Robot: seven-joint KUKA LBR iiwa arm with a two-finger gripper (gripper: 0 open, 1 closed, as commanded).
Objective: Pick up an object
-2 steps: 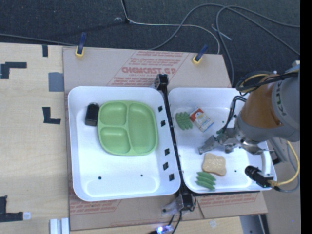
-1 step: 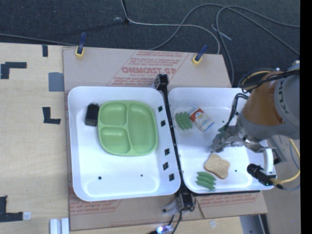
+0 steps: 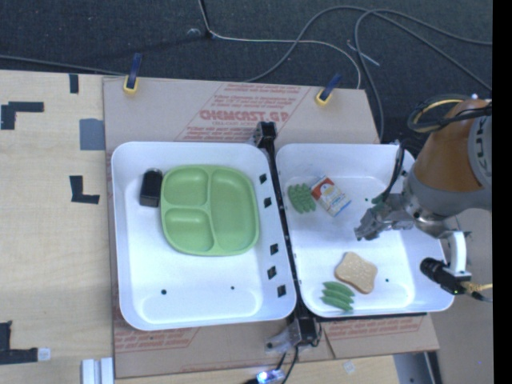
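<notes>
The right bin holds a slice of toast, a green pea pod at the front, a ribbed green item and a small red and white carton near the back. My gripper hangs low over the right bin's middle right, just right of the carton and above the toast. Nothing shows between its fingers, and their spread is too small to read. The left bin carries a green divided plate and a black block.
A black clip divider runs between the two bins. Cables lie on the dark floor behind the bench. The grey arm with its orange band crosses the right bin's right rim.
</notes>
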